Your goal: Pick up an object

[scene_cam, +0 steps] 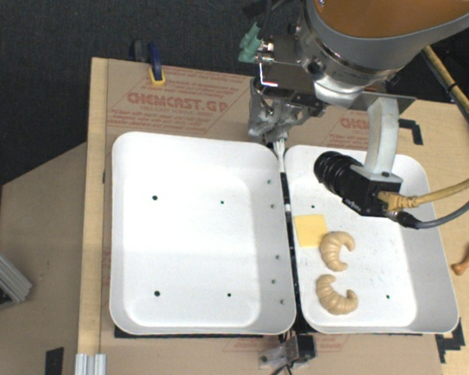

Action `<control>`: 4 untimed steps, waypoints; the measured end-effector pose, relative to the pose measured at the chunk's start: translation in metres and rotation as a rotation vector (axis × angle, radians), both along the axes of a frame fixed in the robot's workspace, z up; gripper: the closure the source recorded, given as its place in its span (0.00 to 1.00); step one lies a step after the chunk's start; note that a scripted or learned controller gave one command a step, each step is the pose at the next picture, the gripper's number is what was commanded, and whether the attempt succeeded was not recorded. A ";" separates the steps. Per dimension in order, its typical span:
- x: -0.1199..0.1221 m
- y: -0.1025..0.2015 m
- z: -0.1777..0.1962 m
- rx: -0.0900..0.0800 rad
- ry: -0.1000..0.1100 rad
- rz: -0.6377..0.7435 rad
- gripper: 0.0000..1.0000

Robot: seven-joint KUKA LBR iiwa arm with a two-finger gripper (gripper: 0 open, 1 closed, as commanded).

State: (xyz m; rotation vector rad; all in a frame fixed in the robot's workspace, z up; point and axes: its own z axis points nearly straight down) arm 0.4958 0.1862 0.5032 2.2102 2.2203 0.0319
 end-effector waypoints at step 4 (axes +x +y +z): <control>-0.017 0.039 0.042 -0.007 0.017 -0.001 0.00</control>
